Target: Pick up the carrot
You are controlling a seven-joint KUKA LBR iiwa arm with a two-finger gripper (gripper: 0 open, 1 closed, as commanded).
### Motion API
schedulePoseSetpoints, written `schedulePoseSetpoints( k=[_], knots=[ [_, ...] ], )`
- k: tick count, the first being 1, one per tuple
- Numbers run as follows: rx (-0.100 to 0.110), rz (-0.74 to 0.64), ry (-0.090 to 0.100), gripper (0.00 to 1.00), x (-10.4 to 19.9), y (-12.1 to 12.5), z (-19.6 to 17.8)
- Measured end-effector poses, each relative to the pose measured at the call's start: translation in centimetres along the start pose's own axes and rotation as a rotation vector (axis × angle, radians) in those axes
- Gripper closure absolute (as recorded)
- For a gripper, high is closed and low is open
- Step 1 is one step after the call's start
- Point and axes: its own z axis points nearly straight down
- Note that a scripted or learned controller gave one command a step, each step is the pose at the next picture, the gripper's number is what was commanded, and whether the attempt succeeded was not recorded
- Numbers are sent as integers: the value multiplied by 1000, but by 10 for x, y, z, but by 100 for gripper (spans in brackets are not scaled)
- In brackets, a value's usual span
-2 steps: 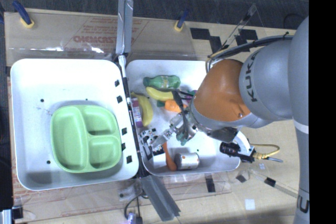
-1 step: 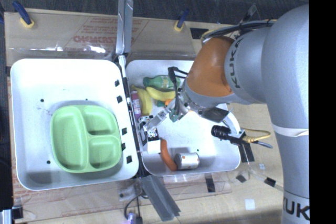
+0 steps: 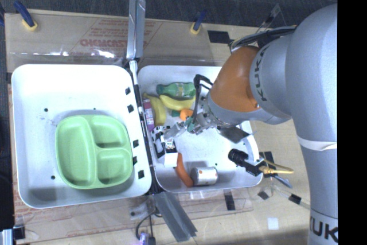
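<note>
Grey KUKA arm with an orange wrist band

The arm (image 3: 312,89) is built of thick, rounded, smooth grey segments with a soft sheen; the largest rises like a broad column, with a faint seam curving across it. Dark "KUKA" lettering runs along the grey shell beside the band, and part of the same lettering shows again low on the column. The orange band (image 3: 235,80) is glossy and bulbous, narrowing into a grey collar. A thin black cable (image 3: 200,89) loops off that collar. The claw (image 3: 189,125) is a small cluster of pale metal and dark parts, too fine to make out.
</note>
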Motion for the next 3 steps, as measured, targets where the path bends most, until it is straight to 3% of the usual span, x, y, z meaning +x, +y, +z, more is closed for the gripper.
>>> schedulePoseSetpoints(
  k=[1,2,3],
  knots=[
    [30,227,10,0,-40,18,19],
    [34,219,13,100,-38,19,11],
    [35,219,13,0,-38,19,11]
  ],
)
